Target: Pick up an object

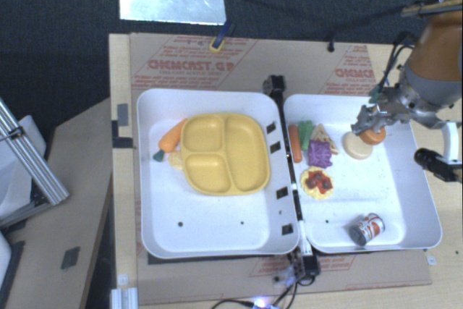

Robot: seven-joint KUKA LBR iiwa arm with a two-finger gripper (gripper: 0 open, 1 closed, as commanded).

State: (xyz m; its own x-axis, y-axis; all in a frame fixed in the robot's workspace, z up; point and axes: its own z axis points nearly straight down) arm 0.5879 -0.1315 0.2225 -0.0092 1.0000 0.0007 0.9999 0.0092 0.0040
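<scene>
Where the arm (434,61) reaches in over the right bin (416,228), its gripper (370,123) hangs low at the bin's upper part, directly above an orange-topped item (374,135) and touching or nearly touching it. Whether the pincer is released or clenched cannot be told from this angle, and no object is visibly lifted between its parts. Just beside, a round cream-coloured piece (357,146) lies against the orange-topped item.

Along the right bin's left side lie a thin orange stick (295,143), a green piece (306,134), a purple lump (319,153) and a small wedge (323,134), all close together. Below them sits a round yellow item with red topping (317,182). Near the bin's lower edge a small can (367,229) lies on its side; its label is red and white, wording illegible.

The left bin (155,221) carries a yellow divided plate (221,153), with a toy carrot (172,135) touching its left rim.

Printed in red on the bench sheet (192,63) behind the bins is "CHEMCAST GP", repeated at the right, partly hidden.
</scene>
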